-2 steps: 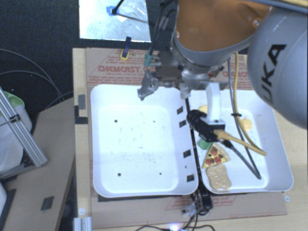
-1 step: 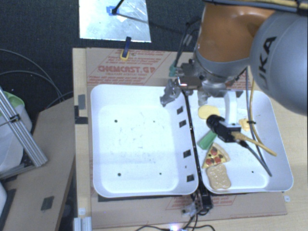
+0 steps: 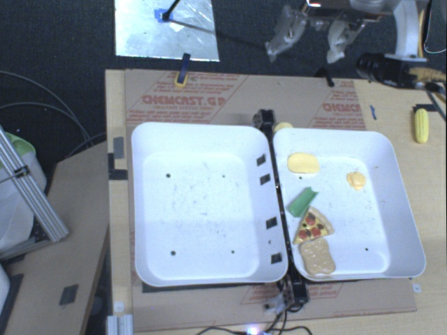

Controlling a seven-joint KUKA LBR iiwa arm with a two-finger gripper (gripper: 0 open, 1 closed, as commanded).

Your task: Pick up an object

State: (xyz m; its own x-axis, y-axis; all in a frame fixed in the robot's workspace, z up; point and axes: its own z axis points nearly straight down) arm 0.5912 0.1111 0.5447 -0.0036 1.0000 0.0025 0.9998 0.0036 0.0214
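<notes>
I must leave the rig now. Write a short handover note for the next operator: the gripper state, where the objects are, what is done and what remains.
Gripper: open, holding nothing, raised beyond the far edge of the bins, above the bench.
Objects: all in the right bin. Yellow piece near its far left corner, small yellow piece further right, green piece, pizza slice and cracker along its left wall.
Done: nothing picked yet.
Left: descend into the right bin, grasp one object, lift it.

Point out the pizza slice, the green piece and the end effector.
pizza slice (image 3: 311, 226): camera view, middle of its topped face, right bin.
green piece (image 3: 302, 202): camera view, centre of its flat top, just above the pizza slice.
end effector (image 3: 307, 42): camera view, midway between its fingertips, beyond the bins.
</notes>
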